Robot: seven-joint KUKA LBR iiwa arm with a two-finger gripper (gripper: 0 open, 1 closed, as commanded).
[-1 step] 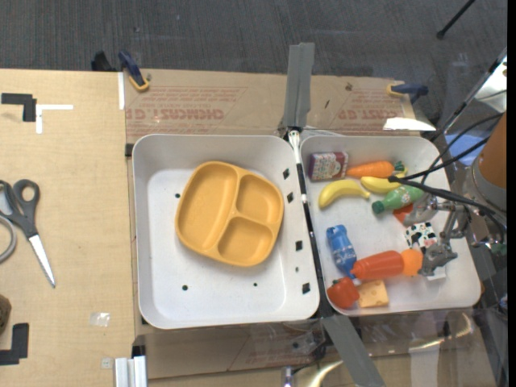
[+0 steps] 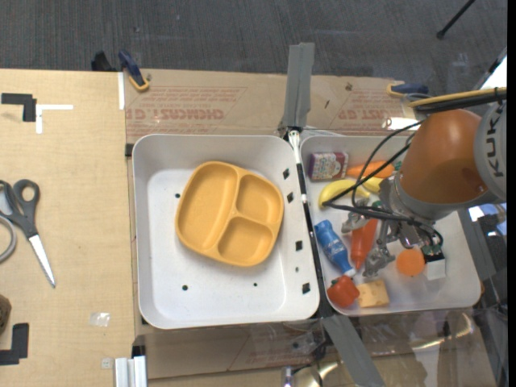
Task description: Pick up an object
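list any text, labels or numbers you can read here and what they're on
Red print on the cardboard sheet behind the bins: upside down and mirrored, too blurred to read with confidence.
More red print on the cardboard to its right: unreadable.
Small pink-labelled packet in the right bin: label too small to read.

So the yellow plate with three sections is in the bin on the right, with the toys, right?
Not quite. The camera view shows the yellow plate with three sections alone in the left bin. The toys, like the banana and blue bottle, are in the right bin.
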